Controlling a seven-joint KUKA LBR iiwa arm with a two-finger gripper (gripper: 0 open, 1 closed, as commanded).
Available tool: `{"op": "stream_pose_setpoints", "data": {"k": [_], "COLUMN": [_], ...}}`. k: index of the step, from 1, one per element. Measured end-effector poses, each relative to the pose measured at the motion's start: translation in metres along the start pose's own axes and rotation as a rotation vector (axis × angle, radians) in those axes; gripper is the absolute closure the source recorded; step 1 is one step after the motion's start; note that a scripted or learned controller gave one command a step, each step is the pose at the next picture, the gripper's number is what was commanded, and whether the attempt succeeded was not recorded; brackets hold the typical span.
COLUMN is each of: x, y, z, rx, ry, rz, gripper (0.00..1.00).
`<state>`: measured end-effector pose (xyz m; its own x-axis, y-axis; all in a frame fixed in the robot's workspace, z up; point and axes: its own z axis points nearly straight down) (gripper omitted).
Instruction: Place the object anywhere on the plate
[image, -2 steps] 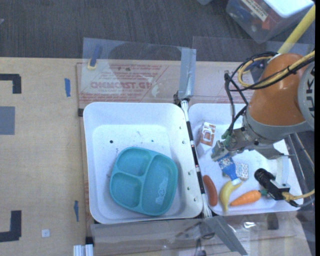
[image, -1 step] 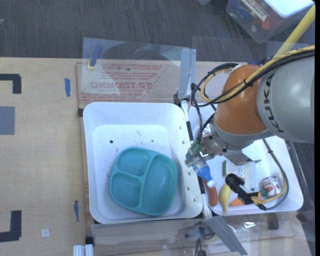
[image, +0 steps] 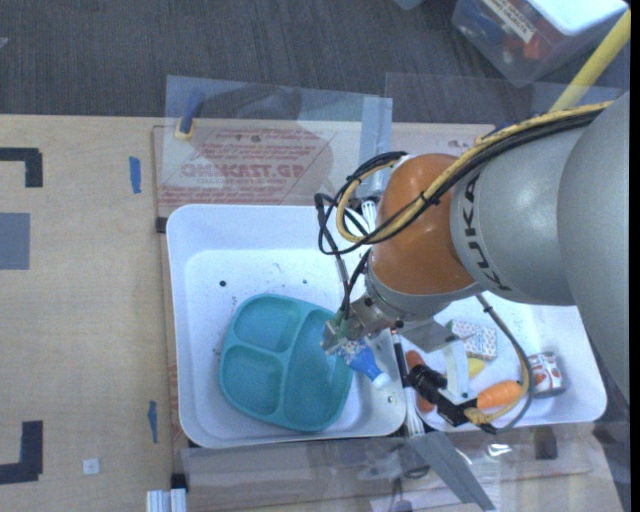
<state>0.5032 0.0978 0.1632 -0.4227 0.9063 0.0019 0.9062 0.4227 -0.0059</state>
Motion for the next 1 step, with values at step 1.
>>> {"op": "stream_pose_setpoints", "data": {"k": [1], "x": [-0.0007], "y": [-0.0001], "z": [-0.0001], "rx": [-0.001], "ry": [-0.001], "rz": [0.001], "gripper": [0.00]}}
